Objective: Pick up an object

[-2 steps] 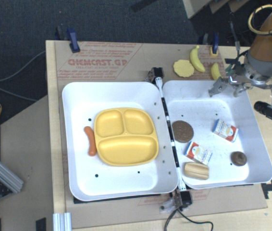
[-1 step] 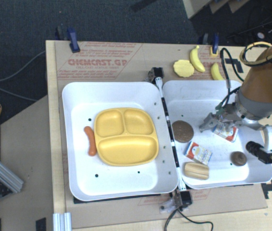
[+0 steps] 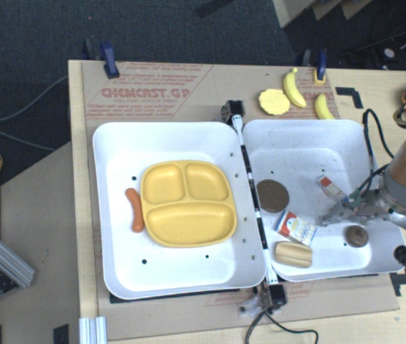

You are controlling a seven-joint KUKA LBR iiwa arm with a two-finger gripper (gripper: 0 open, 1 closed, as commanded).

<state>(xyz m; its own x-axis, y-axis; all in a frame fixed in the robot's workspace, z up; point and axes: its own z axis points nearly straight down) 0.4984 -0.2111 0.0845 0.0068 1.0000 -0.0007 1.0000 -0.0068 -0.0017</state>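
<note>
Low in the right bin [image 3: 310, 138], end effector [image 3: 330, 216], grip state impossible to tell. Nearest: white-and-red packet [image 3: 295, 228], just left; small brown disc [image 3: 356, 236] close by. Best to centre squarely over one, avoiding the bread roll [image 3: 293, 254].

Glossy plastic tray [image 3: 187, 211] — smooth white bins [image 3: 117, 192]

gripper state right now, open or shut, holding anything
Gripper: low in the right bin, among the small items; open or shut cannot be told, and nothing is seen held.
</note>
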